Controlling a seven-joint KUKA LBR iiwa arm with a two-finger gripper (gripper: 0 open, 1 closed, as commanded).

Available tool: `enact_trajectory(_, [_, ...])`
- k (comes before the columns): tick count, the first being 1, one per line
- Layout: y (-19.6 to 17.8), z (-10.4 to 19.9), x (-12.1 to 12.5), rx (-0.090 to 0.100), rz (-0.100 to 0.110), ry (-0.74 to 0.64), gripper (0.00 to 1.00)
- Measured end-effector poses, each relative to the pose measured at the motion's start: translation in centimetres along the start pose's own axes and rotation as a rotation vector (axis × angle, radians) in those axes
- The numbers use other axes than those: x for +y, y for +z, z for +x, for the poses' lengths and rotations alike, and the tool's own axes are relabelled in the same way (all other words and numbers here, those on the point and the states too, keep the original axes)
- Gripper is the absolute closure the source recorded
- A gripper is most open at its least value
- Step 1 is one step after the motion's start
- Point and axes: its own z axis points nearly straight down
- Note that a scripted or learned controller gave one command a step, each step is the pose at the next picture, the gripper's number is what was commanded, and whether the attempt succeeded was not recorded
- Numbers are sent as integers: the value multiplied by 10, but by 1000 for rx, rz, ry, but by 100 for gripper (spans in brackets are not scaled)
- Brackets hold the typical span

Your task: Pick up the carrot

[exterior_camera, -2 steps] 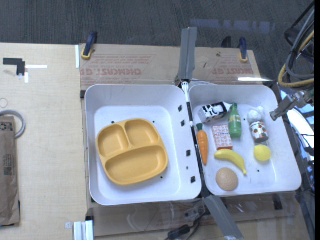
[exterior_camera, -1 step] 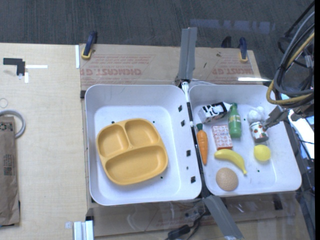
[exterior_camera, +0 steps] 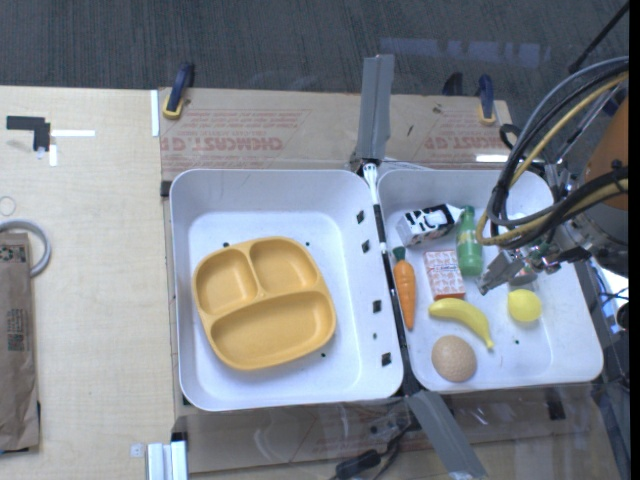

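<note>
Camera view looks down on the desk, where the carrot (exterior_camera: 404, 290) lies lengthwise hard against the left wall of the right bin (exterior_camera: 570, 373), green top pointing to the far edge. A red carton (exterior_camera: 444, 274) sits just beside it and a banana (exterior_camera: 463, 318) nearby. The gripper (exterior_camera: 500, 273) hovers toward the bin's right side, near the lemon (exterior_camera: 524, 306); whether its jaws are apart I cannot tell. The left bin (exterior_camera: 190, 298) holds a yellow plate (exterior_camera: 264, 303).

The left bin (exterior_camera: 185, 298) holds a yellow plate (exterior_camera: 264, 302) with 3 compartments. The right bin (exterior_camera: 560, 368) holds a banana (exterior_camera: 462, 317), a lemon (exterior_camera: 524, 306), a brown egg (exterior_camera: 453, 358), a green bottle (exterior_camera: 469, 240), a red-and-white carton (exterior_camera: 444, 274) and a black-and-white carton (exterior_camera: 428, 222).
</note>
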Motion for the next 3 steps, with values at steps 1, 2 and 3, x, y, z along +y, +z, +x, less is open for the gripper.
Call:
enact_trajectory(1, [-152,50,19,-3,-2,3,0])
enact_trajectory(2, [-41,54,18,-3,-4,-573,0])
enact_trajectory(3, [-60,12,13,-4,-5,-509,0])
